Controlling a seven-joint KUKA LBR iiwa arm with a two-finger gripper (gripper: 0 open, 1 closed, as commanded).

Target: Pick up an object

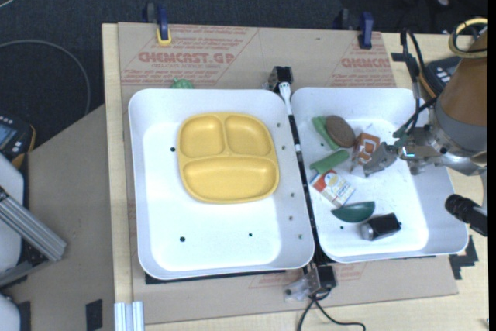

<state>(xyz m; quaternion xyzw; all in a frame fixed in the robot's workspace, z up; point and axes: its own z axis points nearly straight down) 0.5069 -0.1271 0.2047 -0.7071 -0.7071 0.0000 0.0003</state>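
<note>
The right bin (430, 232) holds several small objects. A brown oval piece (338, 130) lies at the back beside a green strip (321, 124). A second green piece (330, 161) lies near the divider, and a small orange and white box (366, 143) sits in the middle. Toward the front are a red and white packet (333, 187), a dark green curved piece (354, 210) and a black cylinder (380, 226). My gripper (378, 161) reaches in from the right, low in this bin, right next to the orange and white box. Whether it touches the box is unclear.
The left bin (155, 229) holds a yellow divided plate (229, 157). The grey and orange arm (465, 112) crosses the right bin's right rim. Blue clamps (163, 21) hold the board at the back, and a black cable connector (280, 77) sits between the bins.
</note>
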